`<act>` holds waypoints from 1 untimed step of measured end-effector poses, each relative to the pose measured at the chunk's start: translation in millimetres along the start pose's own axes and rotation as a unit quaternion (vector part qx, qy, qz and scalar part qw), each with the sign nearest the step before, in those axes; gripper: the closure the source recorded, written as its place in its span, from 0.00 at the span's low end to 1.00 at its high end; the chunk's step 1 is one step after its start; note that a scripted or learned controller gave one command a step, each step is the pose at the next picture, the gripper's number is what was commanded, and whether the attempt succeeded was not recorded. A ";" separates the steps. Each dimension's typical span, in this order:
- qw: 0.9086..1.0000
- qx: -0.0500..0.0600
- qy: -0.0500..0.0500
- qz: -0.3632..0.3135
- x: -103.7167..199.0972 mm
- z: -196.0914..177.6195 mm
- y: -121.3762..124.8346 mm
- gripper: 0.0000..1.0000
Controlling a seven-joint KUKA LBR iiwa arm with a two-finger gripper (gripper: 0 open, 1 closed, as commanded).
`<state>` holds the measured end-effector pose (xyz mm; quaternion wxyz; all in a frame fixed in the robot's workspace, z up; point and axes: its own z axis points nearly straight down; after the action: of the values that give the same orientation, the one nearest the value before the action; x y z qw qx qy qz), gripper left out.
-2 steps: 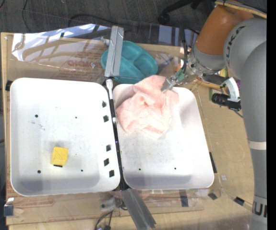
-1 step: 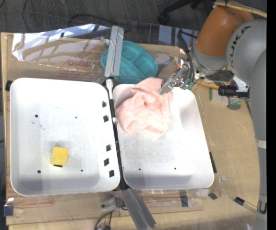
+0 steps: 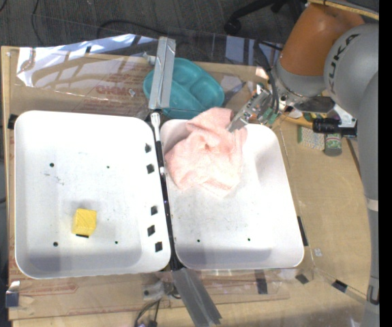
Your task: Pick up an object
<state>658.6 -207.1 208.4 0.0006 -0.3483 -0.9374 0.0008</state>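
Scanning from the left: a small yellow block [image 3: 84,222] sits low in the left bin [image 3: 39,135] — light, stiff, easy to pinch across its sides. In the right bin [image 3: 277,210] lies a pink cloth [image 3: 206,157], soft and limp; any raised fold would do. My fingers [image 3: 240,122] touch its upper edge — open or closed, I cannot tell. A teal tray [image 3: 182,87] rests on the tabletop [image 3: 325,182] behind.
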 end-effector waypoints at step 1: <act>1.000 0.000 -0.001 -0.002 -0.4 -10.4 0.7 1.00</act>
<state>659.3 -206.9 218.9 -0.0001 -0.3465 -0.9381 0.0014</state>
